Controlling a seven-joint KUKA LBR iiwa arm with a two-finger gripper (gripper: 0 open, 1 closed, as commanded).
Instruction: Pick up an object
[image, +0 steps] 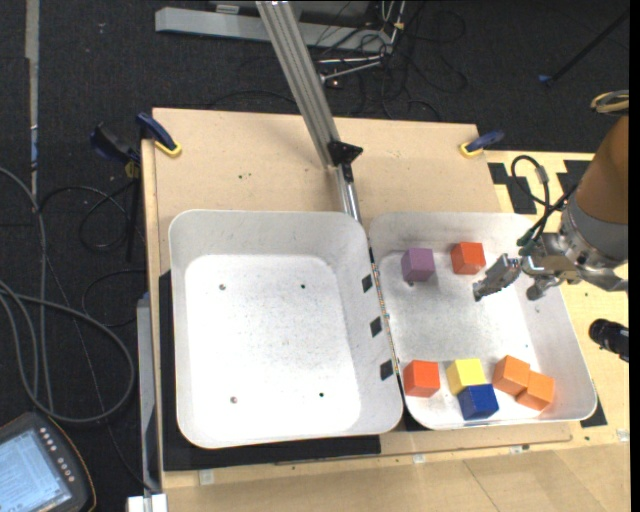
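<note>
We see a pale wooden bench (300, 160) bearing two shallow, round-cornered white bins: the speckled left bin (265, 325) and the right bin (560, 330). The grey arm (605, 215) reaches in from the right, its gripper (512, 278) hovering low over the right bin with fingers spread, nothing between them. Just beside it sit a matte orange cube (467, 257) and a purple cube (418, 264). Along the near wall lie orange (422, 377), yellow (465, 374) and blue cubes (478, 401), plus two touching orange blocks (525, 381).

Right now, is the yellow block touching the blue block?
Touching. The camera view shows the yellow block pressed against the blue block, with no bin floor between them.
</note>
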